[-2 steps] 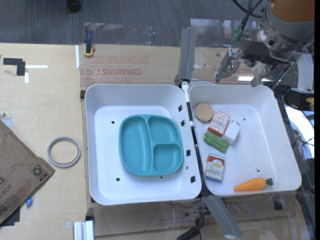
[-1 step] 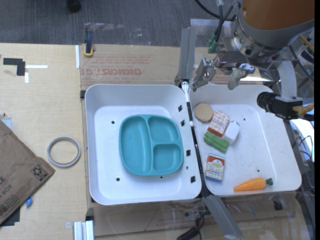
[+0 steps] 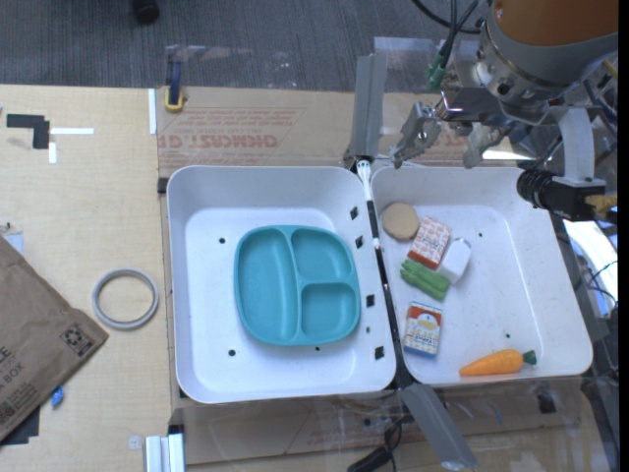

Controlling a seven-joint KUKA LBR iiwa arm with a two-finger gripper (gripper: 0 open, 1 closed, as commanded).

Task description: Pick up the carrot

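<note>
The orange carrot [image 3: 494, 363], with a green stub at its right end, lies flat at the near right corner of the right bin [image 3: 536, 226]. My gripper [image 3: 447, 144] hangs above that bin's far rim, well away from the carrot. Its two fingers are spread apart with nothing between them, so it is open. The grey arm with its orange band fills the upper right corner.
The right bin also holds a round tan biscuit [image 3: 400, 221], a red-and-white packet [image 3: 429, 242], a white block [image 3: 455, 259], green beans [image 3: 425, 280] and a small carton [image 3: 423, 328]. A teal divided plate [image 3: 297, 285] lies in the left bin [image 3: 197, 264]. A tape ring [image 3: 125, 296] rests on the bench.
</note>
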